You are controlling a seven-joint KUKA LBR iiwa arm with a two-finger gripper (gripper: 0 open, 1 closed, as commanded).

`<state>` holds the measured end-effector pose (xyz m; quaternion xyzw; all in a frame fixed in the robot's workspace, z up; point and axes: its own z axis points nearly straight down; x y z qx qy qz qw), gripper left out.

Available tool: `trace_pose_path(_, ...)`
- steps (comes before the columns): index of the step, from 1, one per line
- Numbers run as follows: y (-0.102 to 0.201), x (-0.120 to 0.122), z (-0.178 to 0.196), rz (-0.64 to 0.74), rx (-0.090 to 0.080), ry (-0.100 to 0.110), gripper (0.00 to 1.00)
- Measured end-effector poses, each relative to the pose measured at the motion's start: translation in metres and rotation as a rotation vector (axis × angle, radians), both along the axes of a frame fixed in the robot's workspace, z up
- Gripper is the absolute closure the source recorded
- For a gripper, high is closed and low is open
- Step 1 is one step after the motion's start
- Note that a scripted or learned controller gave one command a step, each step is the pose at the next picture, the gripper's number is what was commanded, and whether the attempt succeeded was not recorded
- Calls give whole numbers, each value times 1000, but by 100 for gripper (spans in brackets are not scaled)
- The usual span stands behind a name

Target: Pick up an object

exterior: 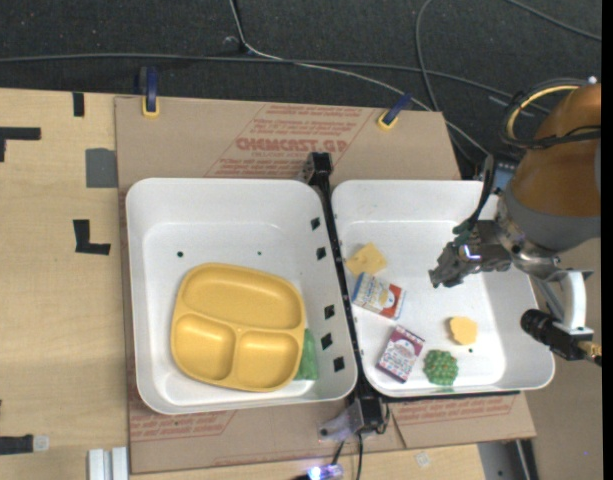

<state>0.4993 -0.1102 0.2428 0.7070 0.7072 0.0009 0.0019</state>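
Partly hidden, a green item (pixel 308 356) peeks behind the yellow tray (pixel 239 325).

The scene is evenly and brightly lit from above. The two white bins (pixel 231 193) are rendered close to overexposed, with only soft, faint shadows cast along their inner walls. A mild sheen is seen on the yellow divided tray (pixel 238 325). The dark background at the top is left dim. Slight softness is noted throughout, and small printed labels cannot be read.

Grey arm (pixel 556 208) with an orange band, a dark gripper (pixel 448 271) and looping black cables.
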Motion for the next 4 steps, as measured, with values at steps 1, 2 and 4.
trace_pose_path(1, 0, 1, 53, 1, 0, -1, 100)
trace_pose_path(2, 58, -2, 37, 6, 2, 6, 100)
trace_pose_path(4, 164, 5, 23, 6, 2, 6, 100)
